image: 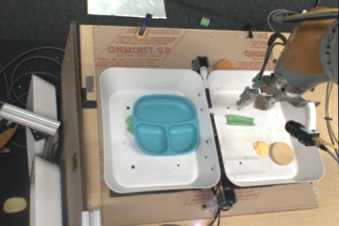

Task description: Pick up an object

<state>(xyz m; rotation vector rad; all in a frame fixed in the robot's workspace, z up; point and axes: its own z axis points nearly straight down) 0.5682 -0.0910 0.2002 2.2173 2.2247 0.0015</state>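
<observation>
In the right bin lie three things. A green bean-shaped piece rests near the bin's middle, while a small yellow lump and a round tan disc sit side by side towards the front. My gripper hangs over the back part of this bin, just above and behind the green piece. Its fingers are open with nothing between them.
The left bin holds a teal divided plate with a green piece poking out from under its left edge. A tan block lies on the cardboard behind the bins. A ridge separates the two bins.
</observation>
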